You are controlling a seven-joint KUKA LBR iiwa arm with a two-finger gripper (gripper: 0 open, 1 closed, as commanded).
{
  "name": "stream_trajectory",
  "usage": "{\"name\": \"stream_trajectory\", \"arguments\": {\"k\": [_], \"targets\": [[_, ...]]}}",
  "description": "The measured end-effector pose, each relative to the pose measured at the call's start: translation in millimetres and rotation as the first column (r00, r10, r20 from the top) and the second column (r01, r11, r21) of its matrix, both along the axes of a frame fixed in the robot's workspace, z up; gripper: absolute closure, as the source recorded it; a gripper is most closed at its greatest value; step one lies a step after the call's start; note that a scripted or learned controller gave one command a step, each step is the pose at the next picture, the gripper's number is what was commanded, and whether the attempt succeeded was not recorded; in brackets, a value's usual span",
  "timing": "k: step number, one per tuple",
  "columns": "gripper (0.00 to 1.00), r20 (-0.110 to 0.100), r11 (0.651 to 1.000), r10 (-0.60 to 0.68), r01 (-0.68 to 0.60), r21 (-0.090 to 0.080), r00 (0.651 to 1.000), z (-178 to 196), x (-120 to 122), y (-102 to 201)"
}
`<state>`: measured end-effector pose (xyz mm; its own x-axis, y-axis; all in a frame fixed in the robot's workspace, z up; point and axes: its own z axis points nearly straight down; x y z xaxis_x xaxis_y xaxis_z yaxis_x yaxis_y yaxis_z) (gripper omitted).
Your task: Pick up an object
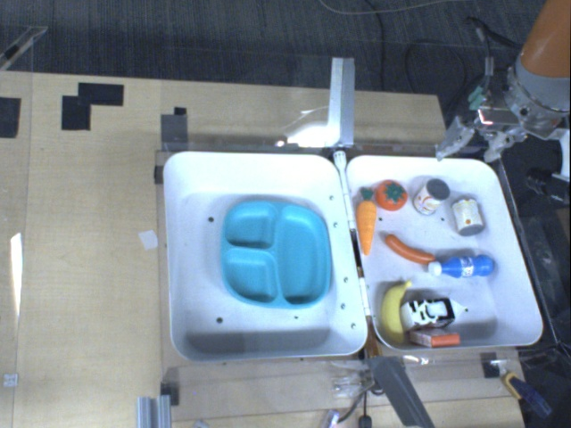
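The right bin (500, 239) holds a carrot (366, 225), a tomato (391, 195), a small round tin (434, 194), a silver can (467, 215), a sausage (409, 248), a blue and white bottle (461, 266), a banana (395, 305), a black and white toy (429, 311) and a small red box (434, 338). My gripper (471, 141) hangs above the bin's far right corner, with its fingers spread open and nothing between them. It stands well above and behind the can and tin.
The left bin (187, 266) carries a blue divided plate (274, 251). A metal post (342, 105) rises behind the wall between the bins. Black cables (393, 25) lie on the dark floor at the back.
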<state>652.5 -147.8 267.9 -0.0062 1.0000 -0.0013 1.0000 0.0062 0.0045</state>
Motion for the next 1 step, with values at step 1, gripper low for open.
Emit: {"name": "stream_trajectory", "arguments": {"k": [1], "targets": [[0.0,0.003,1.0,0.031,-0.031,0.0,1.0,-170.6,-5.4,-8.1]]}}
